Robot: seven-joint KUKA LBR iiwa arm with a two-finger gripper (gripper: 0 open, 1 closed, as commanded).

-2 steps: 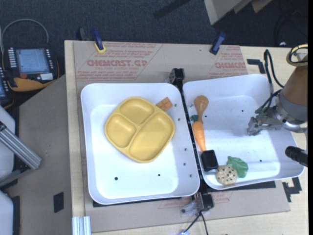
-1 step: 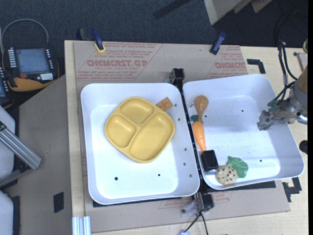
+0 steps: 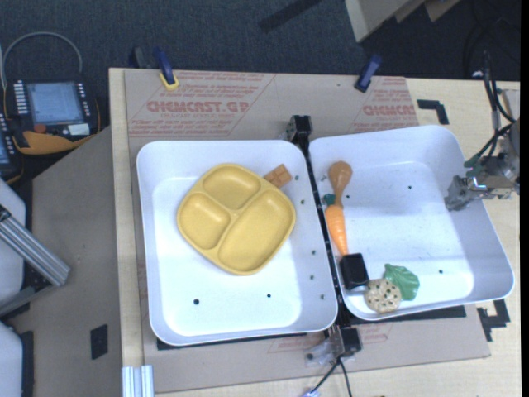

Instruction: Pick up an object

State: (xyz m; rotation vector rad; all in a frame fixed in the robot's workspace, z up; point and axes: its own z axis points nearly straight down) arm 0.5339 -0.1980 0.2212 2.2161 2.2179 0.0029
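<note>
The right bin [image 3: 430,151] holds several small items along its left and front sides: a tan spoon-shaped piece [image 3: 339,178], an orange carrot [image 3: 335,228], a black block [image 3: 354,270], a round waffle-like cookie [image 3: 382,296] and a green leafy piece [image 3: 404,279]. My gripper [image 3: 460,192] hangs at the right bin's right rim, well away from all of them, with nothing visible in it.
A yellow divided plate [image 3: 237,217] lies in the left bin [image 3: 165,246], with a small brown block [image 3: 278,174] at its upper right edge. Black clamps [image 3: 299,127] join the bins at the centre divider. Cables hang at the far right.
</note>
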